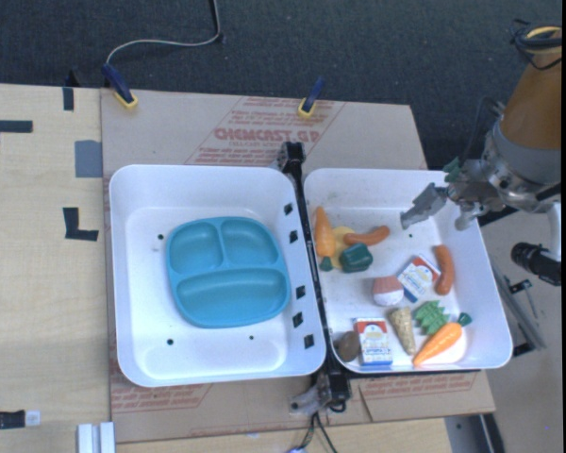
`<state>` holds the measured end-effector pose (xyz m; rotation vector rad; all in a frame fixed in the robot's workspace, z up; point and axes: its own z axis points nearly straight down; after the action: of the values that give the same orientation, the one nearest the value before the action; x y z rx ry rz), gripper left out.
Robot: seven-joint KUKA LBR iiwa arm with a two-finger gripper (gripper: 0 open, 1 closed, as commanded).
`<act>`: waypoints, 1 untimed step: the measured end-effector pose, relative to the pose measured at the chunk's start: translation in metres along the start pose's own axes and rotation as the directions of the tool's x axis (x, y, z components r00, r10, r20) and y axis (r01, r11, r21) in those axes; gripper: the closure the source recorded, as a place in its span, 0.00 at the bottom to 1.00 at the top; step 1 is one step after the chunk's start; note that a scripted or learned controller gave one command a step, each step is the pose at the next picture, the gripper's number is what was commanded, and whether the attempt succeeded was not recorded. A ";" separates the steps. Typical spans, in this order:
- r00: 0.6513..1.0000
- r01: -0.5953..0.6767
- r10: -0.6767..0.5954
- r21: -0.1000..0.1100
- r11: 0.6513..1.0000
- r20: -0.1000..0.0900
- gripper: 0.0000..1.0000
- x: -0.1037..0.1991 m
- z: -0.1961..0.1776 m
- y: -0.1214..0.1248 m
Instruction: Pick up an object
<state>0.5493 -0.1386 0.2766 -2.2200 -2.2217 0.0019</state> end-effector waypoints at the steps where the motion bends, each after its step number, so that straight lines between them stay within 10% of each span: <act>1: 1.000 0.001 -0.001 0.002 1.000 -0.001 0.00 0.044 0.103 -0.001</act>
<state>0.5478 -0.0948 0.1739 -2.2173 -2.2210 0.0032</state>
